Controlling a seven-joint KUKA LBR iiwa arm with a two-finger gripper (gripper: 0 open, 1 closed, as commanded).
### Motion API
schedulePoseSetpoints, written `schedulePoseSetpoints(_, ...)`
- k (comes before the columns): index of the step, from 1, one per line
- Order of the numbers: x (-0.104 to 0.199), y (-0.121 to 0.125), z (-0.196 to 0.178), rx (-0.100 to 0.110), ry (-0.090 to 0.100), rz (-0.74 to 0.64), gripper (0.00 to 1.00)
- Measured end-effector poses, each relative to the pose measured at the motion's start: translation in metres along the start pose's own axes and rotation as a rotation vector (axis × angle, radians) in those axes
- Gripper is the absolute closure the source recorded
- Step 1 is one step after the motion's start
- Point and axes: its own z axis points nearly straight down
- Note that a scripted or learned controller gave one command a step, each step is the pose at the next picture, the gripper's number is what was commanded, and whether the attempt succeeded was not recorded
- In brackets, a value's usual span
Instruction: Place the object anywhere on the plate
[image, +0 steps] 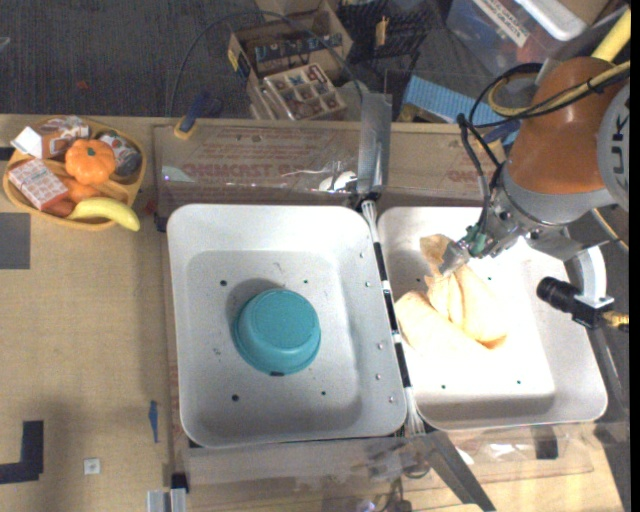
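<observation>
A round teal plate (277, 331) lies in the middle of the left bin (200, 240). In the right bin (560, 390) a pale yellow object (455, 310) that looks like a bunch of bananas lies at the centre-left, with an orange tip at its lower right end. My gripper (460, 252) reaches in from the upper right and sits low at the bunch's upper end, beside a small pale piece (435, 247). Whether it touches or holds that piece is hidden by its own body.
The raised rims where the two bins meet (385, 300) separate the bunch from the plate. A cardboard wall (260, 160) runs behind the bins. A basket of toy food (70, 175) stands on the bench at far left.
</observation>
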Motion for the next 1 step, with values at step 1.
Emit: schedulePoseSetpoints(1,0.0501,0.0095,0.0076,-0.001,0.0,-0.397,1.0)
